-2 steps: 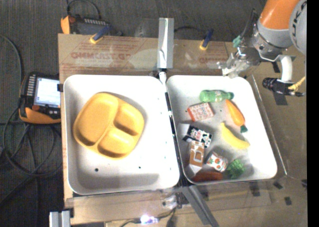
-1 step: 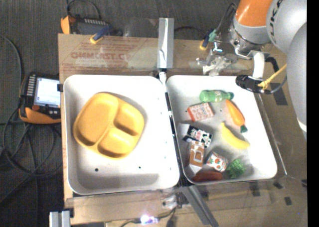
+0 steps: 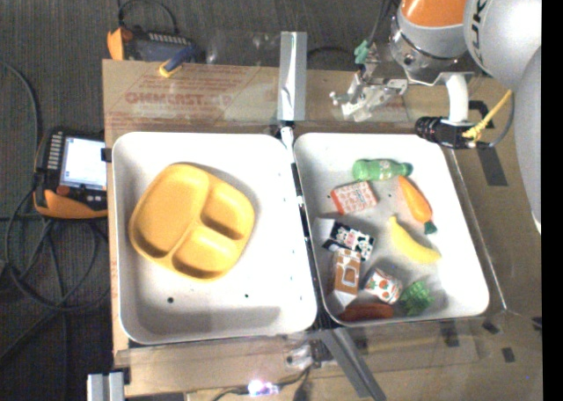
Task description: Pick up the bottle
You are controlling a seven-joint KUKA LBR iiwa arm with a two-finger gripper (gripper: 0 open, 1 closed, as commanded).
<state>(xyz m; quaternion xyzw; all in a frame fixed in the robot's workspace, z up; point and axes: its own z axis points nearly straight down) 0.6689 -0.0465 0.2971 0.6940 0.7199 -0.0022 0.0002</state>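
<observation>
The gripper (image 3: 359, 105) hangs over the bench; I cannot tell its state. The green bottle (image 3: 380, 169) lies below it, apart, in the right bin (image 3: 464, 206).

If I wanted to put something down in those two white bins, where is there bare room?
Left bin: bare floor along the front edge and in the corners around the yellow tray. Right bin: crowded with the bottle, carrot, banana and cartons; one bare strip along its right wall.
</observation>
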